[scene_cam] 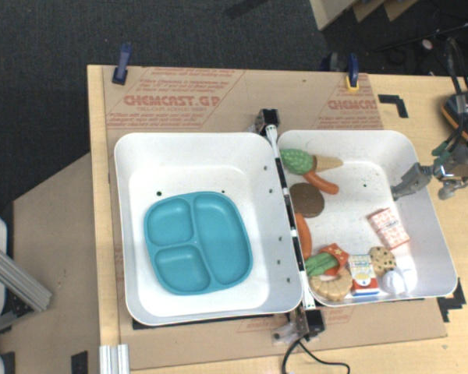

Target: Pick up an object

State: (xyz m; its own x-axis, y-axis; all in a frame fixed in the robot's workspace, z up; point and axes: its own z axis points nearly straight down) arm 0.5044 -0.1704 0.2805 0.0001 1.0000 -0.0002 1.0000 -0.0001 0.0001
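White plastic walls hold your candidates: the right bin (421, 158) carries toy food — a green ice-cream cone (306, 161), a sausage (322, 182), a brown disc (306, 200), a pink packet (388, 227), and a cluster at its near edge. Your pincer (413, 181) sits over that bin's right rim; you cannot tell its finger state. Left bin (132, 170) holds a teal divided tray (197, 241) on the worktop (179, 92).

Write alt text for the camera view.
Two white bins sit side by side: the left bin holds a teal divided plate, the right bin scattered toy food. The gripper hangs over the right bin's right rim.
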